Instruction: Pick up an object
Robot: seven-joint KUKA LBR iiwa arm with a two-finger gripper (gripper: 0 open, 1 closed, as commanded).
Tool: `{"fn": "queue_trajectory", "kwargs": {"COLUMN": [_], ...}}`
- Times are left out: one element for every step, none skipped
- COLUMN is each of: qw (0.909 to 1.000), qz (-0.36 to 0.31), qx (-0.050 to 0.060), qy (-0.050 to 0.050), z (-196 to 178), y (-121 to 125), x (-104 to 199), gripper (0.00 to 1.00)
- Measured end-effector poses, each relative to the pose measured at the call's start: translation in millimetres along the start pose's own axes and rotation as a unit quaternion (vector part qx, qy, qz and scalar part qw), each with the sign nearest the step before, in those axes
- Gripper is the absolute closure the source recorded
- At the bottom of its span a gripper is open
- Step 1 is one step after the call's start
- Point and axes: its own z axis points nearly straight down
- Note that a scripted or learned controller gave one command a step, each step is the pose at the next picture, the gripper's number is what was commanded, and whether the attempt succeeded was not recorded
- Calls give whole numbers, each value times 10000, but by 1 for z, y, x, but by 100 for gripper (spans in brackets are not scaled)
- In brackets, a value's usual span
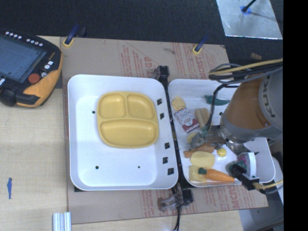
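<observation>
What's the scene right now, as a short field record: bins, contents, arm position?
left bin: holds a yellow divided plate
right bin: holds a clutter of small items, among them a toy carrot and a red-and-white packet
arm: reaches over the right bin from the right
gripper: low among the items, fingers hidden
outside bins: control pendant at far left

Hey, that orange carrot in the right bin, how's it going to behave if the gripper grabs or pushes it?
The carrot looks like a smooth plastic toy, so probably light and stiff, perhaps slippery. Its tapered, rounded shape suggests it may roll or pivot when pushed. It lies against a pale yellow piece near the right bin's front wall, so a nudge would likely shift that too.
</observation>
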Motion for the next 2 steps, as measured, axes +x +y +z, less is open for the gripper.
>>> {"fn": "queue_trajectory", "kwargs": {"qw": [10000,10000], "qz": [25,-25], "qx": [-14,-58], "qy": [-12,13], "z": [-12,-106], "y": [2,41], "x": [-5,81], "gripper": [100,100]}}
